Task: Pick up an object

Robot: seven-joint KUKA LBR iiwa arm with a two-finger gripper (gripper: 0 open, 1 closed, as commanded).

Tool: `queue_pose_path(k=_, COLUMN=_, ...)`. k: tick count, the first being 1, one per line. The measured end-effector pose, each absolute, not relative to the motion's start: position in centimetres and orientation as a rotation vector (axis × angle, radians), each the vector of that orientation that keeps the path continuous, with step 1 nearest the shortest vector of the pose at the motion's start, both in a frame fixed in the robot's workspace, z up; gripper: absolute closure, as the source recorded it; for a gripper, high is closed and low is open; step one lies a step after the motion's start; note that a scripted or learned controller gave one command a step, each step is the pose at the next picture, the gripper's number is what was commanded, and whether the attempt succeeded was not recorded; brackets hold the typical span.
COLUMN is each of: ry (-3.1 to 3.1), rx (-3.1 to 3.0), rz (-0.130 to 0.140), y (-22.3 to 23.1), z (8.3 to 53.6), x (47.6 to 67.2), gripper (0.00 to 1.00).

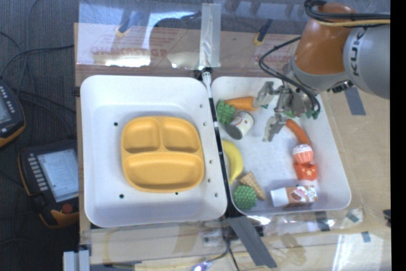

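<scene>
My gripper [271, 111] hovers over the upper middle of the right bin [333, 155]. It is open, with nothing between its fingers [274, 127]. An orange sausage-shaped toy [298, 131] lies just to its right. A carrot [241, 102], a broccoli piece [225, 112] and a grey-white can [240, 125] lie just to its left. Lower down are a banana [233, 158], a cone [252, 181], a green bumpy toy [245, 197], a red-and-white toy [302, 152], an orange toy [306, 171] and a small packet [295, 195].
The left bin [101, 111] holds a yellow divided tray [163, 152]. A raised divider [214, 136] separates the bins. The arm's orange band [320, 41] and cables [279, 51] hang over the right bin's far edge. Controllers lie off the bench at far left.
</scene>
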State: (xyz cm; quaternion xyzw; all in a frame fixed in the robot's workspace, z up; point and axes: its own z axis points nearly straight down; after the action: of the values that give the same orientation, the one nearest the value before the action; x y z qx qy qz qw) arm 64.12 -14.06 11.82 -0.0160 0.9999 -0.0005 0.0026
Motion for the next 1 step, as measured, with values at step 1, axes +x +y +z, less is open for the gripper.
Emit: queue_pose_path(k=1, ry=3.128, rx=0.011, rz=0.002, y=-14.68, z=9.03, x=59.1, gripper=0.0)
